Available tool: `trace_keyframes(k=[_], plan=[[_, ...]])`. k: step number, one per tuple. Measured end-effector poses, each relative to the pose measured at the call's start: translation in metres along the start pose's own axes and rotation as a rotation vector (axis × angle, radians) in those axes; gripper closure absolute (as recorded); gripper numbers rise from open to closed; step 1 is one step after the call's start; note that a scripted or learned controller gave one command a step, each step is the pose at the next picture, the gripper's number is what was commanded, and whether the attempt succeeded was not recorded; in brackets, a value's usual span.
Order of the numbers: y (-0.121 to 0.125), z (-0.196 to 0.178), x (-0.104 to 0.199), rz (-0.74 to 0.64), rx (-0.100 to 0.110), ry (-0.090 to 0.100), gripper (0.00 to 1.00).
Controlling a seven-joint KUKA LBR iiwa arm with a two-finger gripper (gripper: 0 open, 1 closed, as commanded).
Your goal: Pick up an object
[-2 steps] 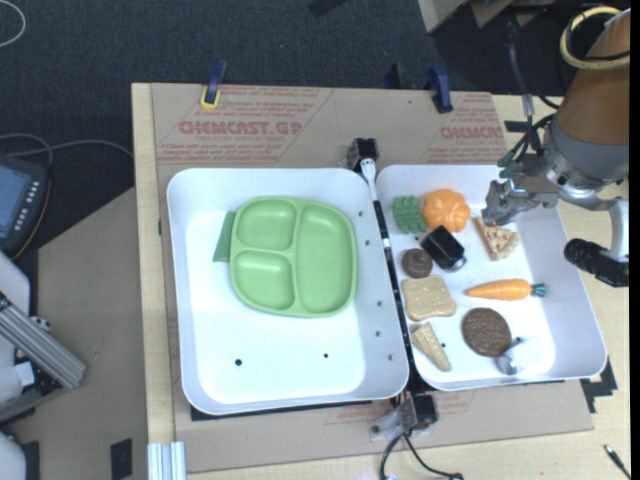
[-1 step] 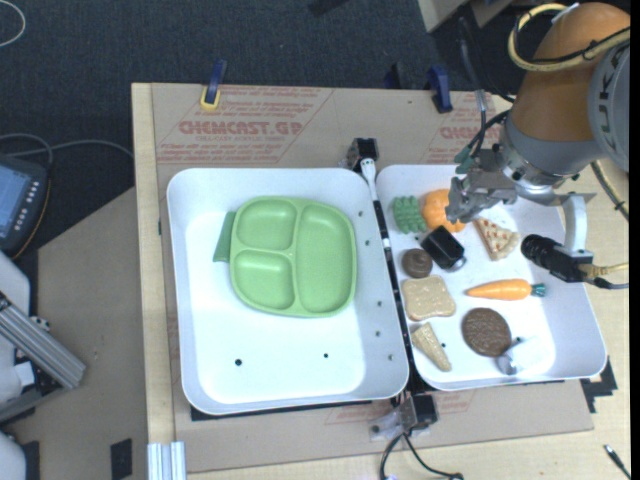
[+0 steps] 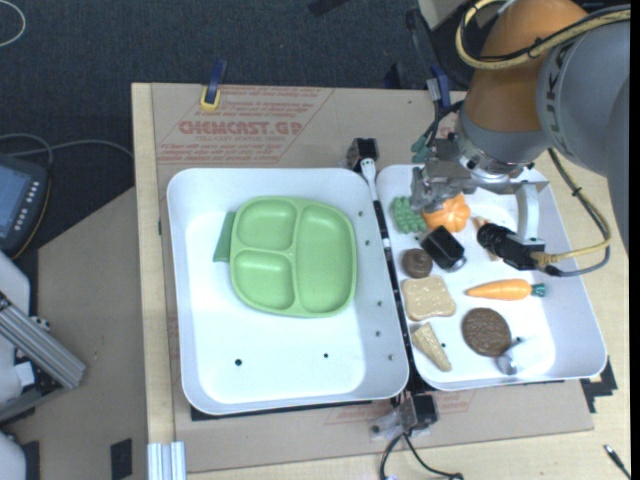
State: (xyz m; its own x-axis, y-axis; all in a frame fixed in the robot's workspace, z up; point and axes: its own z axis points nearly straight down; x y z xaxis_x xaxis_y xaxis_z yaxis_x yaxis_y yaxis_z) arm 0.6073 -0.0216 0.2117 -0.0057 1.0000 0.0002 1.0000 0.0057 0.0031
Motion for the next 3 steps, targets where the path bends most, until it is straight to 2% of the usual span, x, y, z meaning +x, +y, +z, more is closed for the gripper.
trace_keyframes(k=[1,2,3], plan=[[0.019,-0.016,0.053,0.0,-0.002,0.001,1.0],[0.052,-0.015,0.104,-0.001,-0.002,0.002,1.0],[0.042,-0.005,0.107,0.005,0.007,0.0,1.0]])
